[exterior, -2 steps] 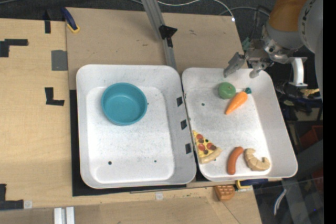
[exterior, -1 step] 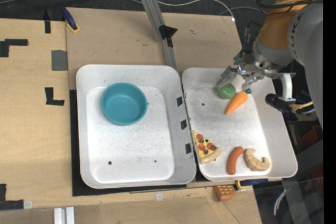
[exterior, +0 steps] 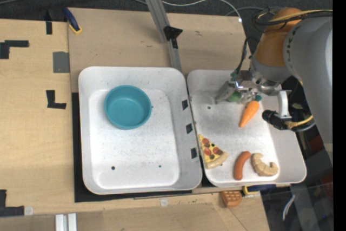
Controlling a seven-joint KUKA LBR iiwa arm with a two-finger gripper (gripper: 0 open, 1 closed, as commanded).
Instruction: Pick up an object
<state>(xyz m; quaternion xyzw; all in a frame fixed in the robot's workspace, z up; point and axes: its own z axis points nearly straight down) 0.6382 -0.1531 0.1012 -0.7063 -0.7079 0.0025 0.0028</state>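
The tool (exterior: 233,93) is hovering — whether open or closed, I cannot tell. The carrot (exterior: 249,113) is lying just beside it — probably light, stiff, slippery plastic, best pinched across its thick middle.

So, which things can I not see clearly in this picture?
- Claw: blurred and small in the camera view; whether it is open or holds anything cannot be told.
- Green thing beside the carrot: mostly covered by the claw, unidentifiable.
- Orange block below the right bin: partly hidden behind the rim.
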